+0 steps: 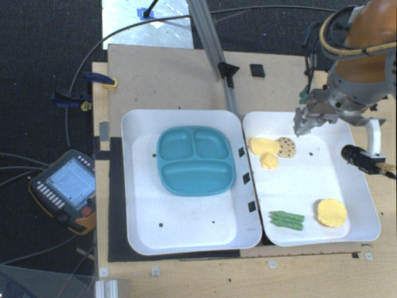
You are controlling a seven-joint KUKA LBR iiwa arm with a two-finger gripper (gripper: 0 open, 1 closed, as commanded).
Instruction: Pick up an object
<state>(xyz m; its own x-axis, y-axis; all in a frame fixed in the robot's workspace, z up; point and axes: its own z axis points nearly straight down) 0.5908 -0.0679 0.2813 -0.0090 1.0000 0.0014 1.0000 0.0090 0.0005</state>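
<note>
Jaws state: cannot tell. Gripper (pixel 300 125) hovers in right bin (pixel 347 191), just above cookie (pixel 286 146). Cookie touches yellow pcs (pixel 264 146). Risk: crowded neighbours, flat cookie; likely slip or nudge.

The teal divided plastic plate (pixel 196 161) looks smooth and faintly glossy; the two shallow white plastic bins (pixel 186 228) are smooth; the tan fibreboard bench (pixel 167 79) is matt.
</note>
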